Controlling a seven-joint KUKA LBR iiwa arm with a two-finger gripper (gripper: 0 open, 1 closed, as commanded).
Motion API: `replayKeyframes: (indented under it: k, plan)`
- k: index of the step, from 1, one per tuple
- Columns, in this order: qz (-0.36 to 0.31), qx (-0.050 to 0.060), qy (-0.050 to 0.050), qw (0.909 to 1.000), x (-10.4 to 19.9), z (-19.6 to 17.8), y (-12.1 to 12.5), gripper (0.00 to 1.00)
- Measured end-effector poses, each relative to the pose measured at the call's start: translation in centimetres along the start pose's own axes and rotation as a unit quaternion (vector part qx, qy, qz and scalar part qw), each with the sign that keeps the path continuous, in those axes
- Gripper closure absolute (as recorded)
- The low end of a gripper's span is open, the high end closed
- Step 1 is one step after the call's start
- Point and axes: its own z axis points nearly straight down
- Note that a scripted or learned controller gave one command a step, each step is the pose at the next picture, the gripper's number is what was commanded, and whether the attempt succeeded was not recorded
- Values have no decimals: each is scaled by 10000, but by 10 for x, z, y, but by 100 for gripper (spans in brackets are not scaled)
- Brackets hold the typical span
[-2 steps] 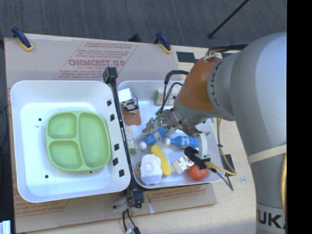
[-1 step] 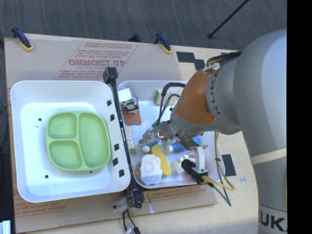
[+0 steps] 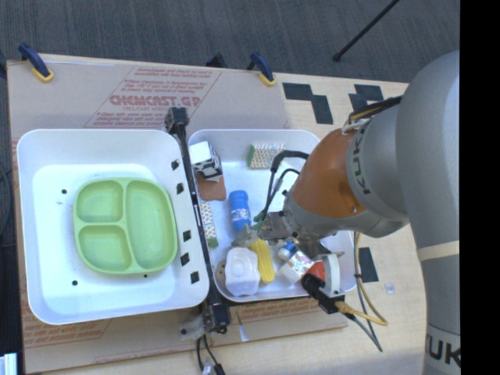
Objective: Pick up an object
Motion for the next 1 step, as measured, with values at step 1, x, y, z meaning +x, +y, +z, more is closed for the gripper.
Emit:
replayKeyframes:
  k: [1]
  plan:
    - [-26,-4,-4,10000,0,-10,1,100]
